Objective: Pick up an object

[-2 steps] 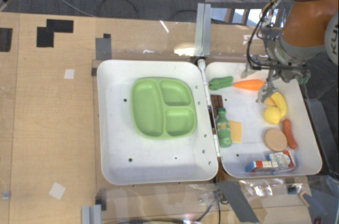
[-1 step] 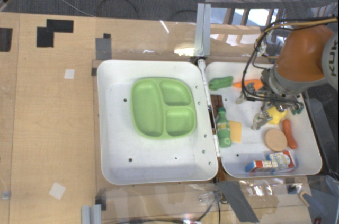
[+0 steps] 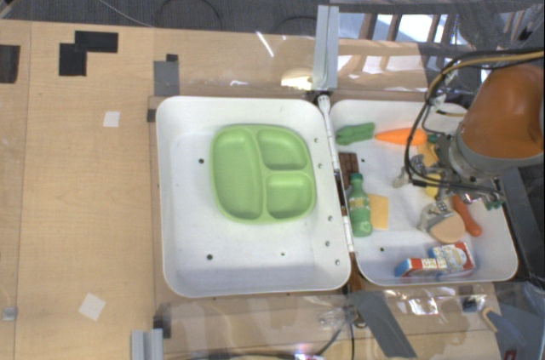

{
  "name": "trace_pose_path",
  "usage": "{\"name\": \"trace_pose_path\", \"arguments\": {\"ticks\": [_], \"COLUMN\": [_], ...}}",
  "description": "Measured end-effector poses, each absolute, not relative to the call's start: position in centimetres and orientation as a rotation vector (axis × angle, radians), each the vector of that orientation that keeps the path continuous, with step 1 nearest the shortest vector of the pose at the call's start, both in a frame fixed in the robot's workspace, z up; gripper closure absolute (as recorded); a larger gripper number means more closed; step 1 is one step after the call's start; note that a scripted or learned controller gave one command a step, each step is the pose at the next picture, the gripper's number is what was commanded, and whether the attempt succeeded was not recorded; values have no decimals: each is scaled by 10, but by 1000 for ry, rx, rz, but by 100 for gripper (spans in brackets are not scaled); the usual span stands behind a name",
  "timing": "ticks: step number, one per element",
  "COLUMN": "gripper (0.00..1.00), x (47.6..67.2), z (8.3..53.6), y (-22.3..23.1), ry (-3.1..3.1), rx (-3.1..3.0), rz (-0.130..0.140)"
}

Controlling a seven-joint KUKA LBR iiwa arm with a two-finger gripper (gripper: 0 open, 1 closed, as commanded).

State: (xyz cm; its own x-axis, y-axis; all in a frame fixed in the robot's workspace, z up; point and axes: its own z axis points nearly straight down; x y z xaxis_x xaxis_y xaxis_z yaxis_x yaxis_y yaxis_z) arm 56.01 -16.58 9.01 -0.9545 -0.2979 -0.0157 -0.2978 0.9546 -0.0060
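Camera view, bins: you have two white bins side by side. The left bin (image 3: pixel 187 265) holds a green divided plate (image 3: pixel 261 171); the right bin (image 3: pixel 375 265) holds the loose objects.
Camera view, arm: the arm (image 3: pixel 502 116) reaches in from the right, its orange band over the right bin's far right part.
Gripper: the gripper (image 3: pixel 441 218) sits low among the items on the bin's right side; you cannot tell from here how it is set, or whether anything is in it.
Candidate objects: a green bottle (image 3: pixel 359 205) beside a yellow slice (image 3: pixel 378 211) near the divider, a green pod (image 3: pixel 355 132) and a carrot (image 3: pixel 396 136) at the far edge, a red-and-white carton (image 3: pixel 434 262) at the near edge.
Near the gripper: a tan piece (image 3: pixel 448 226) and an orange-red piece (image 3: pixel 467 215) lie just beside it.
Step in hand: likely the descent onto a pick, nothing visibly lifted yet.
Next move: you would want a firm closing on one item, then a straight lift clear of its neighbours.
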Motion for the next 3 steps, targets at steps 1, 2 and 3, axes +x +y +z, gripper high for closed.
{"name": "trace_pose_path", "arguments": {"ticks": [1, 2, 3], "gripper": [0, 0, 0], "x": [651, 666, 618], "z": [89, 89, 89], "y": [-103, -108, -106], "ry": [3120, 3151, 3115], "rx": [-303, -284, -292], "rz": [-1, 8, -2]}}
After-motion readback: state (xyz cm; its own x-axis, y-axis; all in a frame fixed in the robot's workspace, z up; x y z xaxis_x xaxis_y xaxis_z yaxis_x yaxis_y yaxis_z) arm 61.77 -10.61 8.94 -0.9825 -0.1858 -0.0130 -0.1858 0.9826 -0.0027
